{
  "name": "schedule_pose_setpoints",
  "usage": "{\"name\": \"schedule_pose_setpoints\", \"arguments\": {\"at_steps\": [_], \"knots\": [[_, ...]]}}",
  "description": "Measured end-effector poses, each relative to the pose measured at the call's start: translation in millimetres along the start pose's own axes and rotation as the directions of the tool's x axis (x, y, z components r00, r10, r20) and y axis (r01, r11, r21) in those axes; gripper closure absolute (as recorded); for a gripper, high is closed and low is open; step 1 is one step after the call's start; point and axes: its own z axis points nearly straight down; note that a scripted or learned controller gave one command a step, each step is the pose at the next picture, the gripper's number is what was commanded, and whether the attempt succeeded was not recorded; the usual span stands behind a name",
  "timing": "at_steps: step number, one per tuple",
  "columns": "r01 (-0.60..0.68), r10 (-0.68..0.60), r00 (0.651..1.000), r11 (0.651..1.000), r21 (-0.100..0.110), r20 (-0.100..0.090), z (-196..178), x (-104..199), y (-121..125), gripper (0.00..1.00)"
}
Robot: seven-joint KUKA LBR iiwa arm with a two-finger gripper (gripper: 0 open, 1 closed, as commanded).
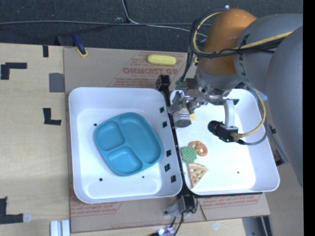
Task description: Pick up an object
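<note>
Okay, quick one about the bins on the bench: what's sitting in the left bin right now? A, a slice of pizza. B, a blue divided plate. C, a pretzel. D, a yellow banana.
B: the blue divided plate lies alone in the left bin, while the pretzel and pizza slice sit in the right bin, and the yellow banana rests on the cardboard behind both.

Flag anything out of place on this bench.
One item: a yellow banana-shaped object lies on the cardboard behind the left bin, outside both bins. The pretzel and other pieces sit inside the right bin.
</note>
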Motion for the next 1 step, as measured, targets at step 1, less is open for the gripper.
{"name": "schedule_pose_setpoints", "arguments": {"at_steps": [1], "knots": [[0.000, 0.000, 1.000, 1.000, 0.000, 0.000, -5.8, 59.6, 1.2, 1.00]]}}
